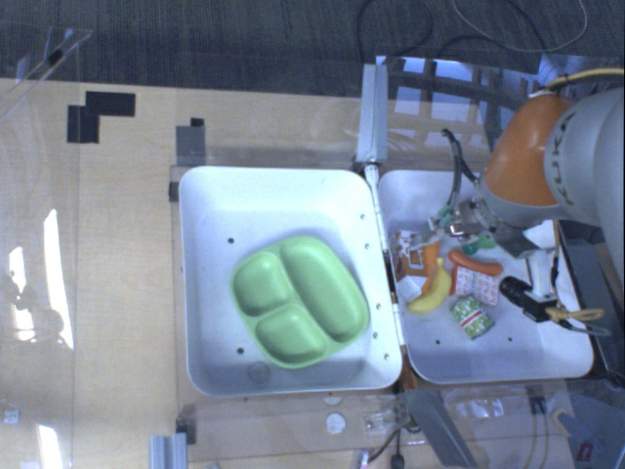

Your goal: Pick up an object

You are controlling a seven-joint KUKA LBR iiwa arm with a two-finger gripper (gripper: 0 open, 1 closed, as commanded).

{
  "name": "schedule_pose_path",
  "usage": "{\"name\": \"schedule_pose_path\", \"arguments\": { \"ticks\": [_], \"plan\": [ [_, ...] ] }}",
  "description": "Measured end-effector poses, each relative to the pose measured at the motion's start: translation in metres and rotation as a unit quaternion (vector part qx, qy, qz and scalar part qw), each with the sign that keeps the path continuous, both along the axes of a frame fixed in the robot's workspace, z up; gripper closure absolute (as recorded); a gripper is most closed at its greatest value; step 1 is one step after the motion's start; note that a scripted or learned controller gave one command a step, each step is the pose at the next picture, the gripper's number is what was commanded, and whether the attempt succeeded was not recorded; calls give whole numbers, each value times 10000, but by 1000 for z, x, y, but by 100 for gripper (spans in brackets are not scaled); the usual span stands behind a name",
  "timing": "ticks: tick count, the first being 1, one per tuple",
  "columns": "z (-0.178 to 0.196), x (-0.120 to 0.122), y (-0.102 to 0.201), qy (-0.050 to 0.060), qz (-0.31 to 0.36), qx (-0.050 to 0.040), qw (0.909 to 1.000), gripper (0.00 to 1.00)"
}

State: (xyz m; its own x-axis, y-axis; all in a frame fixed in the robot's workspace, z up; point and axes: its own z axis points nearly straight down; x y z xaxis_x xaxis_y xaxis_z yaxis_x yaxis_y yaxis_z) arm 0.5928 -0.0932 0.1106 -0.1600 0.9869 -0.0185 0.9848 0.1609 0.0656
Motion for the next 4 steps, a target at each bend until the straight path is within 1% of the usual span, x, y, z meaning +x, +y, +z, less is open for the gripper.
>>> {"name": "schedule_pose_path", "arguments": {
  "ticks": [1,2,3,4],
  "plan": [
    [0,5,1,55,171,-9,9998,0],
    [0,9,-1,64,584,-39,9983,0],
    [0,4,-2,38,239,-8,9997,0],
    [-1,1,-1,42,-58,3,10000,0]
  ]
}}
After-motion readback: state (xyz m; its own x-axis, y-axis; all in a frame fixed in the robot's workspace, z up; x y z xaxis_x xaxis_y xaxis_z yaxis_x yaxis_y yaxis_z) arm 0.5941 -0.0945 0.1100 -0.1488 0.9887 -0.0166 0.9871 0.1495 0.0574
